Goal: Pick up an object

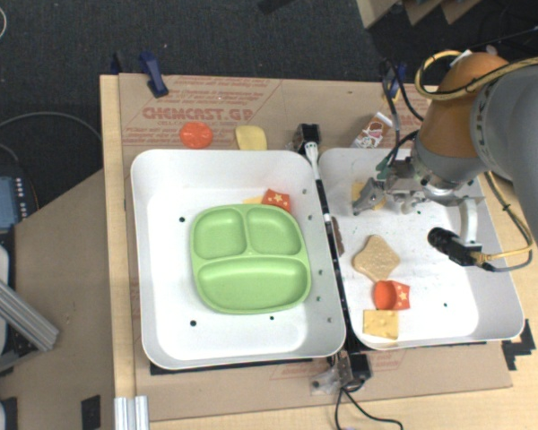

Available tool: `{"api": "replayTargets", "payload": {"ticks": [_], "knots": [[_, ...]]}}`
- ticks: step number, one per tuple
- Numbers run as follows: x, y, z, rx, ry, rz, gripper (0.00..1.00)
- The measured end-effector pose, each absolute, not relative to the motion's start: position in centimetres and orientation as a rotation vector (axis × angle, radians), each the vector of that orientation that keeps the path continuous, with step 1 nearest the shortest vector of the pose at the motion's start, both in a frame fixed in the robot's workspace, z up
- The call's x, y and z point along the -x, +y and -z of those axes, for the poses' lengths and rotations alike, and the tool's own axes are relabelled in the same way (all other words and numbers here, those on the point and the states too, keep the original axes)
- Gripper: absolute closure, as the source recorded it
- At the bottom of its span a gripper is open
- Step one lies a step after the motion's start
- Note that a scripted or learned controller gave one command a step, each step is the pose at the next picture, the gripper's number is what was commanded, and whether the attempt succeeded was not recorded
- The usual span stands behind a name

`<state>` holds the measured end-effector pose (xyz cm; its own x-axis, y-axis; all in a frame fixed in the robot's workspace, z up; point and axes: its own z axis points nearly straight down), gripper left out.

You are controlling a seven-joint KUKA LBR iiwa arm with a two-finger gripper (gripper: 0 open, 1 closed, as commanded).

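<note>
In the right bin, near its middle: a tan bread-shaped slice, flat on the white floor and touching nothing. Just beside it, toward the near edge, a small red piece, too blurred to name, and against that a yellow block close to the front rim. Toward the bin's far left corner, a small yellow scrap, partly covered by the tool, hard to make out. Above that corner, the tool itself, hanging from the grey arm with its orange band; metal parts tangled with cables, so cannot tell whether spread or pressed together, and nothing seen pinched in it. Below the wrist, a black cylinder on a yellow cable, over the bin's right half, apart from the slice. Far right rim of that bin hidden under the arm. In the left bin, a green divided plate at the centre, and behind its far right corner a red-orange piece, half hidden by the plate's rim. On the cardboard-covered surface beyond the bins: an orange round thing, a pale yellow lump, a black clip at the seam between the bins, a small printed packet, and a blue clamp at the far left edge.
</note>
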<state>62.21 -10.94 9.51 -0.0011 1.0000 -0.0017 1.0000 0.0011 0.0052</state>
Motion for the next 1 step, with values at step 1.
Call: {"api": "replayTargets", "payload": {"ticks": [1], "knots": [[-66.87, -12.87, -8.47, -2.215, 2.219, -0.005, 0.00]]}}
